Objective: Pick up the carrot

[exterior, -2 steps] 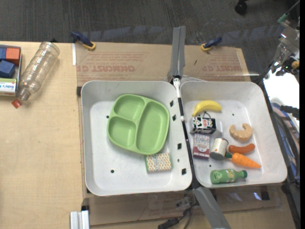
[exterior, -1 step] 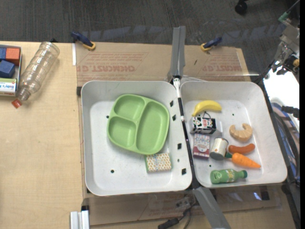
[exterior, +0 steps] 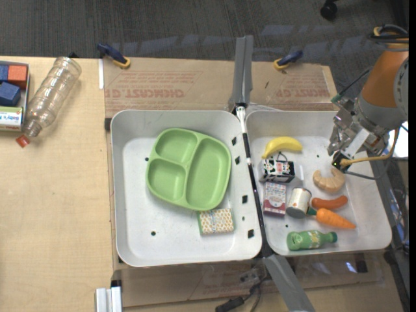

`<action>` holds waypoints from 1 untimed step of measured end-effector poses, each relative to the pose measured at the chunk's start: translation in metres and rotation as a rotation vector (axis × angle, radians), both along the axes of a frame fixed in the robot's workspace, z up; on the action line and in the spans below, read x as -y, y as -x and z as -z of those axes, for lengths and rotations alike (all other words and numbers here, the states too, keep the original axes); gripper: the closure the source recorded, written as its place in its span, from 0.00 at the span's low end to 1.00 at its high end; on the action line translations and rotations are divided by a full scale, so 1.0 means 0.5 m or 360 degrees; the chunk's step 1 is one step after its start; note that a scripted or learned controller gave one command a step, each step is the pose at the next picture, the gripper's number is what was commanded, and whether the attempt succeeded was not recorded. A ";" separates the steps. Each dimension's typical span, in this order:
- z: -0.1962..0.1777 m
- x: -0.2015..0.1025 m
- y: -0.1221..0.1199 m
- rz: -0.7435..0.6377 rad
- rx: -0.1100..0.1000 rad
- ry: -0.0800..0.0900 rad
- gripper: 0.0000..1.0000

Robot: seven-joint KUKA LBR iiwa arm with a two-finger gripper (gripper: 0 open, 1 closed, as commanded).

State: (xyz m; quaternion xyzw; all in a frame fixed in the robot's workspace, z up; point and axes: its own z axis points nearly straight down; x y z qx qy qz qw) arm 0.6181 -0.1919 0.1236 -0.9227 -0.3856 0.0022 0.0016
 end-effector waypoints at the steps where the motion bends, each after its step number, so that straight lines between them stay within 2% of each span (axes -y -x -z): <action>1: -0.174 -0.081 -0.031 -0.0027 0.0006 0.0002 1.00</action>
